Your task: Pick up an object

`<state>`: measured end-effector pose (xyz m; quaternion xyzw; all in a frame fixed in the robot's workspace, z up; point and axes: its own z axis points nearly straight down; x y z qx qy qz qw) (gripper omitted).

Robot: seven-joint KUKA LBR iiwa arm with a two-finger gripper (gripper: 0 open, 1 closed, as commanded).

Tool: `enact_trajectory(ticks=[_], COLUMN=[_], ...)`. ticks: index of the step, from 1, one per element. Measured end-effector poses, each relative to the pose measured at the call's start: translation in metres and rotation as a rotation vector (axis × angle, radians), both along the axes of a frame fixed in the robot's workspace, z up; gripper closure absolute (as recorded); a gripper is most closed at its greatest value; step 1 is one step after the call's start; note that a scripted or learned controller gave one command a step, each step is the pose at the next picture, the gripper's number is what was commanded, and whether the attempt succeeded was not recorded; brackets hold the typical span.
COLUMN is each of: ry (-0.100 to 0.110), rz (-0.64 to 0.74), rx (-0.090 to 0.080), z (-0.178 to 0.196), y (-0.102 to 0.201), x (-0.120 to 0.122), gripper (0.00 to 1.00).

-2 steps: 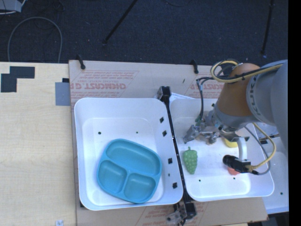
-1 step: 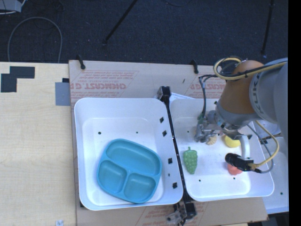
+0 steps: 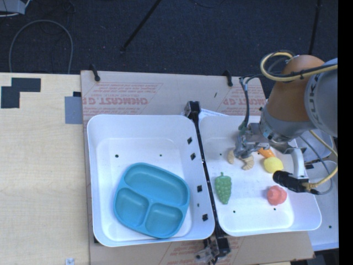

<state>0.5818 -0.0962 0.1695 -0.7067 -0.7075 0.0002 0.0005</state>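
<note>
In the right bin point(image 3: 259, 220) lie several toy foods: a green bunch of grapes point(image 3: 223, 187), a yellow lemon point(image 3: 273, 164), a red strawberry-like piece point(image 3: 276, 195), a small orange piece point(image 3: 267, 153) and two tan curved pieces point(image 3: 247, 163) point(image 3: 231, 157). My gripper point(image 3: 243, 149) hangs low over the upper middle of this bin, right above the tan pieces and just left of the orange piece. Its fingers point down at them, and I cannot make out anything held between them.
The left bin point(image 3: 102, 148) holds a blue divided plate point(image 3: 151, 200). A black divider point(image 3: 201, 170) runs between the bins. Cables and a black part point(image 3: 289, 181) of the arm hang over the right bin's right side. Cardboard lies under both bins.
</note>
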Motion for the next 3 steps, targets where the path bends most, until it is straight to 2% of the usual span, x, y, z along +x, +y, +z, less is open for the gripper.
enact_trajectory(ticks=[1, 3], ry=[-0.002, 0.004], rz=[-0.001, 0.002], rx=[-0.001, 0.001], z=[0.045, 0.031], y=[-0.001, 0.098], x=[0.0, 0.008], gripper=[1.0, 1.0])
